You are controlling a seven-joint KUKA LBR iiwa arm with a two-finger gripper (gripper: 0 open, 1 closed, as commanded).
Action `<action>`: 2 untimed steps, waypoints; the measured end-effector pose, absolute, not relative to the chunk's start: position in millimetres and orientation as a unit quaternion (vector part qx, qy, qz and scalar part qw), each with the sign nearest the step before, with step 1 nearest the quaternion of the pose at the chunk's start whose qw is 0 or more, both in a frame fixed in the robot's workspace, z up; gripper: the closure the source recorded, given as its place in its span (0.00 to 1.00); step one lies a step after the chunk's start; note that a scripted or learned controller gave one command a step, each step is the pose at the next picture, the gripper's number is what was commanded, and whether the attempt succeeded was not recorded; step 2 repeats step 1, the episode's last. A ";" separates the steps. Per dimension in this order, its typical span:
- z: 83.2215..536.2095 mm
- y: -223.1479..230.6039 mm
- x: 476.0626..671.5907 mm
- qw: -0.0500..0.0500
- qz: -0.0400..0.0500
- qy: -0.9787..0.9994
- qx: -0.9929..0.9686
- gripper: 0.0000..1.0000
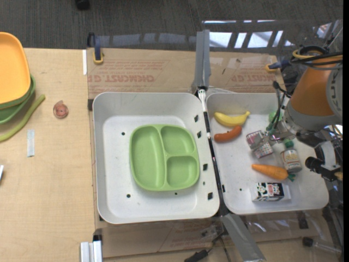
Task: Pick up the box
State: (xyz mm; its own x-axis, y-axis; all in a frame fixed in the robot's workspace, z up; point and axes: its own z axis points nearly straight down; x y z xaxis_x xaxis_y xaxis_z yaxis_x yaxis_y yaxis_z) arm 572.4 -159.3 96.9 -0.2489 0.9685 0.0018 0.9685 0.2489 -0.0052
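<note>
Camera view from above: we see the two-finger gripper [274, 137] low over the back of the right white bin [305, 201], beneath the grey arm with its orange band [313, 94]. We cannot tell how it is set, because the wrist hides it.

Just beside the gripper lies a small crinkled silver-and-pink packet [258, 144], with a small jar with a tan label [290, 160] near it. An orange carrot [271, 172] lies in front of these. A yellow banana [231, 117] and a red sausage-shaped piece [227, 135] sit toward the bin's left wall.

The task's item, a small black-and-white printed box [269, 191], rests flat near the front rim, apart from the gripper, with the carrot between them.

The left white bin [109, 162] holds a green three-compartment plate [164, 157].

We judge the main risk is closing on the packet or jar instead, or nudging the carrot into the box on the way over.
</note>
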 end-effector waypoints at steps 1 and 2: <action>213.9 -92.1 563.3 0.002 0.002 -0.781 -0.624 1.00; 213.9 -92.1 563.3 0.002 0.002 -0.781 -0.624 1.00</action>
